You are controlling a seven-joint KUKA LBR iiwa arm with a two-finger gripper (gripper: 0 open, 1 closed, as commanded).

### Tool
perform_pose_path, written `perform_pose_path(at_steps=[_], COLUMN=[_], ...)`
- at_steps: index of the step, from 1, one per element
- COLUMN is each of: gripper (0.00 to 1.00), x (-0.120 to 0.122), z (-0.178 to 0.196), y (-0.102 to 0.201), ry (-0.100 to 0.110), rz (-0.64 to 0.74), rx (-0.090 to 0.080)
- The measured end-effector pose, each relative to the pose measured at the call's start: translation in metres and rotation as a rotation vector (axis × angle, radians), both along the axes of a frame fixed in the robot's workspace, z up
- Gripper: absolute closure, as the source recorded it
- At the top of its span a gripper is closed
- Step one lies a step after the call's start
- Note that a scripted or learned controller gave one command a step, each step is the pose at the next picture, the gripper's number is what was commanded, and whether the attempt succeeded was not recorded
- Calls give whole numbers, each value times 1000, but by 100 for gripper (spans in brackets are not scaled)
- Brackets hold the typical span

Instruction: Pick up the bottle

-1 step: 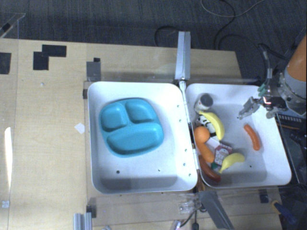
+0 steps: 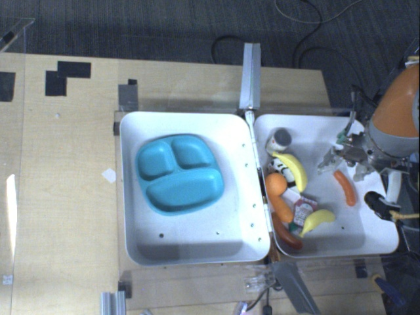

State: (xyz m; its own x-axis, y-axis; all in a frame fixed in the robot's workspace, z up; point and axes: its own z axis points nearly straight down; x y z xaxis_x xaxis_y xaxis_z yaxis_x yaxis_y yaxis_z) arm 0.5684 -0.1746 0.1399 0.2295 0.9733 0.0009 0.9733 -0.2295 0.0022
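Note:
The bottle (image 2: 281, 138), small and pale with a grey cap, lies in the back left part of the right bin (image 2: 367, 238). My gripper (image 2: 345, 165) hangs over the right half of that bin, well to the right of the bottle. Its fingers are spread open with nothing between them. A red sausage (image 2: 345, 188) lies just below the fingertips.
Left side of the right bin holds two bananas (image 2: 293, 169) (image 2: 315, 220), an orange (image 2: 275, 185), a carrot-like piece (image 2: 282, 209), a small red box (image 2: 303, 210) and a black-and-white item (image 2: 280, 167). A blue divided plate (image 2: 179, 173) sits in the left bin (image 2: 197, 248).

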Motion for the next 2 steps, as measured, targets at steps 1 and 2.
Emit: perform_pose_path(at_steps=[1,2], gripper=[0,0], x=[22,-32], z=[20,-47], y=[-19,-7], ry=[-2,1], rz=[-181,-611], rx=[-1,1])
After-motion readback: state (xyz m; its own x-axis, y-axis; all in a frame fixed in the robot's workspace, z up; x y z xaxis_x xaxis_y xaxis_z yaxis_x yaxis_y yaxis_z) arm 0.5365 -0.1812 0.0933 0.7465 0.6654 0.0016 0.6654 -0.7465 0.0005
